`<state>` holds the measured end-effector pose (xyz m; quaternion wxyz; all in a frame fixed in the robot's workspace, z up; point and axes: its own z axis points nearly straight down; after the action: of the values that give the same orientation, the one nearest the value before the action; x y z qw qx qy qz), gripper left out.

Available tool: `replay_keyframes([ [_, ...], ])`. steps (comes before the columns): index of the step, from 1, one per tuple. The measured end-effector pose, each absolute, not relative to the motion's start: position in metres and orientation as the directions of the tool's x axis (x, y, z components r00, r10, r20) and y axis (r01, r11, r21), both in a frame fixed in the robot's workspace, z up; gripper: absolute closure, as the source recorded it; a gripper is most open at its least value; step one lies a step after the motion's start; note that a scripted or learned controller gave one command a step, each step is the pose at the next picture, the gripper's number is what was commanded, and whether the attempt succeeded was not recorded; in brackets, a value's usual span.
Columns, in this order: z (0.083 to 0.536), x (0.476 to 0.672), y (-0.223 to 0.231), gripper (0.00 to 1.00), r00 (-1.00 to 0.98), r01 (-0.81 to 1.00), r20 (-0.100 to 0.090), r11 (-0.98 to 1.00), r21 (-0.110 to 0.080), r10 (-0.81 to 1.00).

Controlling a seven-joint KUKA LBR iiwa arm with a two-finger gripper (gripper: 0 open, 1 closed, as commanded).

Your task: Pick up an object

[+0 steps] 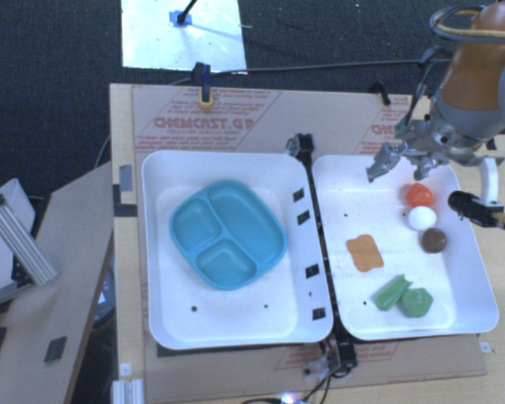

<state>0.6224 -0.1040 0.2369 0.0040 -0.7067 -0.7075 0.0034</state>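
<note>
From my station I see the end effector (pixel 404 160) hanging over the far edge of the right white bin (pixel 480 310), its two grey fingers (pixel 382 165) spread apart with nothing between them. The nearest candidate, I judge, is the small orange-red ball (pixel 418 194), which lies just toward the near edge of the desk from the fingertips and slightly to the right. Beside it, going nearer still, sit a white ball (pixel 421 218) and a brown ball (pixel 434 240). A flat orange piece (pixel 364 252) lies mid-bin; two green blocks (pixel 404 296) rest by the bin's near edge. The left bin (pixel 168 326) carries a blue divided plate (pixel 226 234).
</note>
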Motion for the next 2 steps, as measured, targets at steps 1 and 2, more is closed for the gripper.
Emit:
replay_keyframes([
  [1, 0.244, 0.625, -0.104, 0.0, -0.003, 1.0, 0.0, 0.003, 0.002, 1.0],
  [2, 0.197, 0.634, -0.106, 0.0, -0.002, 1.0, 0.0, 0.002, -0.001, 1.0],
])
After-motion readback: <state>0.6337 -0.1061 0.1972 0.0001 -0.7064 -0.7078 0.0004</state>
